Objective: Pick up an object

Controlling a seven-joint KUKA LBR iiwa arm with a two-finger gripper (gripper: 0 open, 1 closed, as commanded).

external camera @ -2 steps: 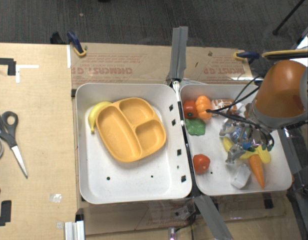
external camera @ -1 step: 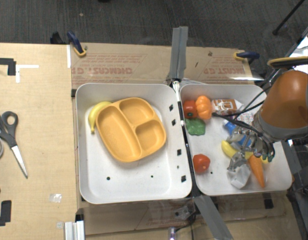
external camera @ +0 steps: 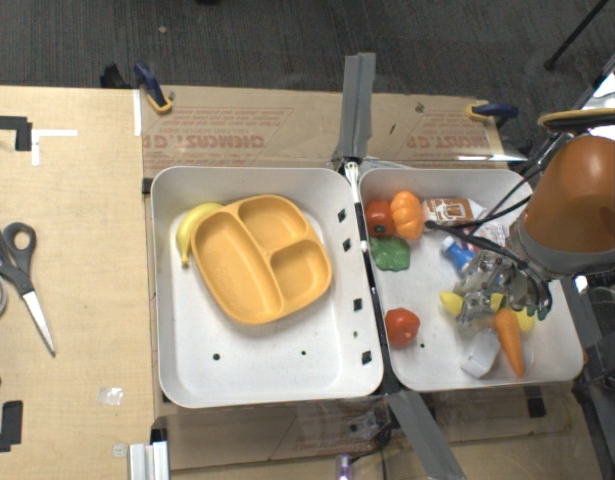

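Gripper [external camera: 484,303] low in the right bin [external camera: 562,363], near its right edge, beside a carrot [external camera: 510,341]; open or closed: cannot tell.

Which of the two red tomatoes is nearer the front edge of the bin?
The lone tomato near the bin's front; the other sits at the back beside the orange pepper.

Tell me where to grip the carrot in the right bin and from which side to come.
Grip the carrot across its thick orange upper part, coming from straight above with the fingers set across its width. It lies flat and tapers toward the bin's near wall, so the narrow tip would likely slip. The end effector sits just above and left of it, among cluttered pieces, so the hold there may be crowded.
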